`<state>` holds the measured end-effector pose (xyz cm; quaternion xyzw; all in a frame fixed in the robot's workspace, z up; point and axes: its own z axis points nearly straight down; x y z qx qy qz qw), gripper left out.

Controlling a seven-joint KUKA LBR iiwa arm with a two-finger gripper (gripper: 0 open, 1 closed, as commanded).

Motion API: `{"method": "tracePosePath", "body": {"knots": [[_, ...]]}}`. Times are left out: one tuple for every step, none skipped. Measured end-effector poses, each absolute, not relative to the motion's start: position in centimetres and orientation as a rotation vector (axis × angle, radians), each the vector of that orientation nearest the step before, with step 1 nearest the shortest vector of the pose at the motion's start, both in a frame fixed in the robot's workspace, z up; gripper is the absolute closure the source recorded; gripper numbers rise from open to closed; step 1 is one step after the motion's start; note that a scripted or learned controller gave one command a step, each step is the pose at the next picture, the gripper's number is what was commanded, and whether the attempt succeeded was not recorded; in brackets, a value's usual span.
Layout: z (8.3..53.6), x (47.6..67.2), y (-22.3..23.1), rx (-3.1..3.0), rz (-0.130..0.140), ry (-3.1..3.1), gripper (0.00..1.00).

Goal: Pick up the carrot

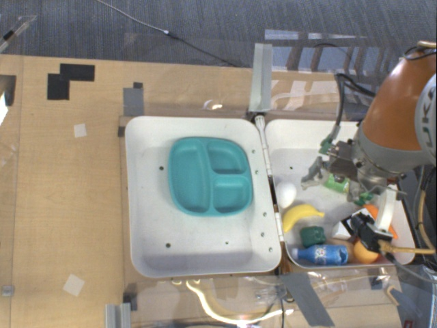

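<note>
The wooden surface (61,203) carries two white bins. The left bin (147,244) holds a teal divided plate (208,176). The arm (399,121) hangs over the right bin (293,142), and its gripper (338,176) is low above a small green item; whether it is open or closed, I cannot tell. Along the near wall lie a banana (300,216), a blue bottle (321,254), a round orange fruit (365,253) and a white egg (285,195). The carrot (373,213) appears to be the orange sliver under the wrist, mostly hidden. It is probably a plastic toy: light, stiff and slick. Grip it across the thicker middle, not the tapering tip.
</note>
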<state>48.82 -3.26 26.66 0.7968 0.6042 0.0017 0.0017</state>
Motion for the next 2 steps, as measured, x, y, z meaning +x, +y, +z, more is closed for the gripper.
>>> {"method": "tracePosePath", "body": {"knots": [[18.5,48.7,0.7,2.298,-0.001,2.143,0.0],[23.3,48.8,-8.6,2.427,0.006,1.985,0.0]]}}
